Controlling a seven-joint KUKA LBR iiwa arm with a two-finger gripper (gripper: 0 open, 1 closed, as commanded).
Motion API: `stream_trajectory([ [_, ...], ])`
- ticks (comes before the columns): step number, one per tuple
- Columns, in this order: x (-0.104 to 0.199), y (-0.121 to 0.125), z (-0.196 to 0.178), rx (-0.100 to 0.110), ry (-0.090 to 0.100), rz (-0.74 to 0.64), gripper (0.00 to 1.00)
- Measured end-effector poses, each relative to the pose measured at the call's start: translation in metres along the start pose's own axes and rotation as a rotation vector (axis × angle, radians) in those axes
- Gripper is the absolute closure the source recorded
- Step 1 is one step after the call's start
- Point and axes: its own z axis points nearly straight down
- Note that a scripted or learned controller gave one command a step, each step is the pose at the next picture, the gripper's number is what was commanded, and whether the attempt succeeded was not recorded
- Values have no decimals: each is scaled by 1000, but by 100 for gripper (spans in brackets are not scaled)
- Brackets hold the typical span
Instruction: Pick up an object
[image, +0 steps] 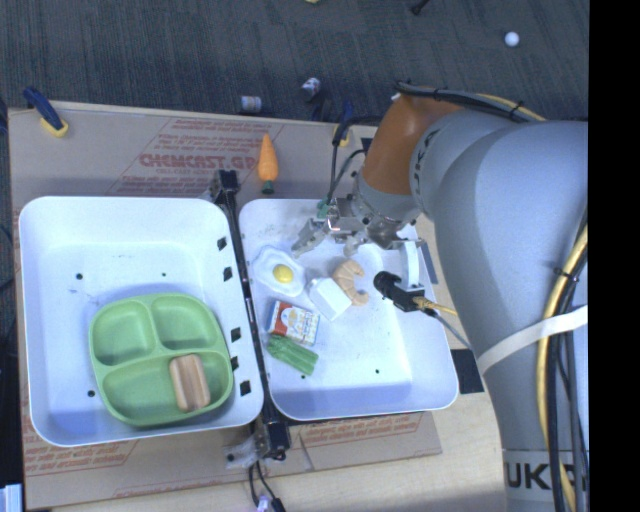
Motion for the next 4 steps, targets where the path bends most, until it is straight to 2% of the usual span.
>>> stream_trajectory([
  [1, 1, 1, -12, -1, 1, -4, 100],
  [2, 80, 2, -103, -6, 2, -3, 100],
  [3, 74, -74, -127, -3, 0, -1, 100],
  [4, 154, -106, -143, -2, 0, -6, 100],
])
